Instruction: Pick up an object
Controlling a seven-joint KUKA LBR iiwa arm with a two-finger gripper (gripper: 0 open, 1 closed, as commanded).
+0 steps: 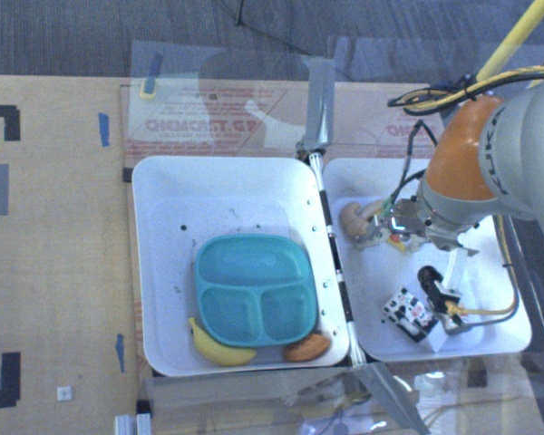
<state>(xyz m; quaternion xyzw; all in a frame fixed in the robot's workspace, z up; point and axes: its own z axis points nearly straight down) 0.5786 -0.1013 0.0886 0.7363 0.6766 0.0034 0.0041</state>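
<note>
Faint red print on the clear sheet [208, 120] is unreadable. Gripper [387, 223], grip state unclear, sits beside a tan object [354, 220] near the right bin's [490, 338] left wall.

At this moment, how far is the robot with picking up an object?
Done: the arm has reached into the right bin, with its pincer beside a tan mushroom-like object. In hand: nothing visibly held. Left: grip and lift it. The teal tray, banana and orange item lie in the left bin.
</note>
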